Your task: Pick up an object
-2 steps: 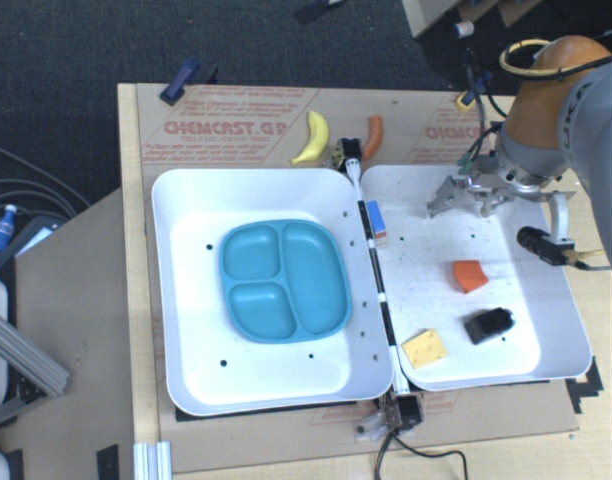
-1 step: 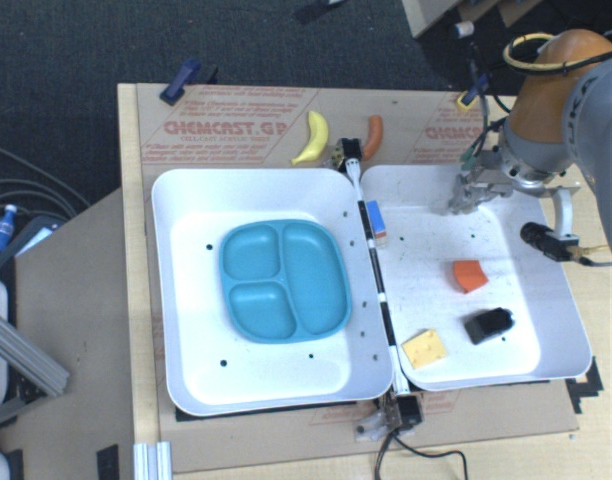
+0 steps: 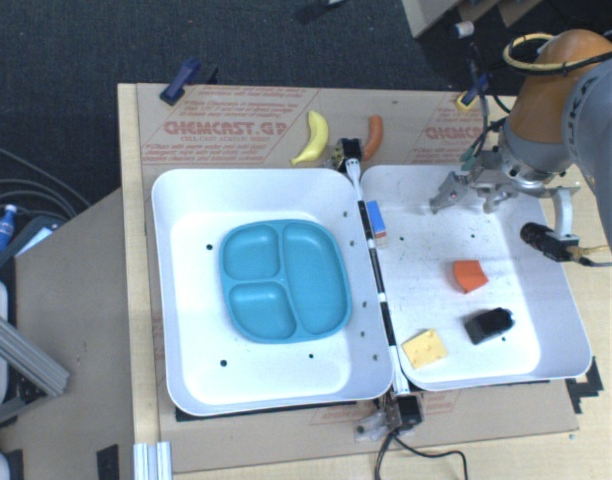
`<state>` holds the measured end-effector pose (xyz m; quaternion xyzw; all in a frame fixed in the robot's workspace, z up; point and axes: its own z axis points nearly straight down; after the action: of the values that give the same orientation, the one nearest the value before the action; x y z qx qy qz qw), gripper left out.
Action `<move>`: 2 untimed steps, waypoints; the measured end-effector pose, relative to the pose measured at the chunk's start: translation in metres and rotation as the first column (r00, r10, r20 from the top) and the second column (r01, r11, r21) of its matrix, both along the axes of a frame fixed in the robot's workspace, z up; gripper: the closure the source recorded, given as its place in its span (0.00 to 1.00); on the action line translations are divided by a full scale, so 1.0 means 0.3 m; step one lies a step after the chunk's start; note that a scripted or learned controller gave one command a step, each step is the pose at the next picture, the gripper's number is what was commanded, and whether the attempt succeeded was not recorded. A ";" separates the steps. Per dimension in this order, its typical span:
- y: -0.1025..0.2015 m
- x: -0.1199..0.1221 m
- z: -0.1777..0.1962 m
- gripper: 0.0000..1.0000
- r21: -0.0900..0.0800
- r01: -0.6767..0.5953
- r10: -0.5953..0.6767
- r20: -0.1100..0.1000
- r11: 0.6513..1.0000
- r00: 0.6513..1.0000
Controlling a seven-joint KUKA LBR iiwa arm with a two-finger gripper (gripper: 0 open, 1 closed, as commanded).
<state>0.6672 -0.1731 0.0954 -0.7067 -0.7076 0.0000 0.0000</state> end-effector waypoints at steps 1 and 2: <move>-0.031 -0.003 -0.035 0.00 0.000 0.001 -0.001 -0.001 1.000 1.000; -0.031 0.000 0.001 1.00 -0.002 0.001 -0.001 0.002 1.000 1.000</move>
<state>0.6673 -0.1823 0.0958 -0.7071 -0.7071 -0.0003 -0.0014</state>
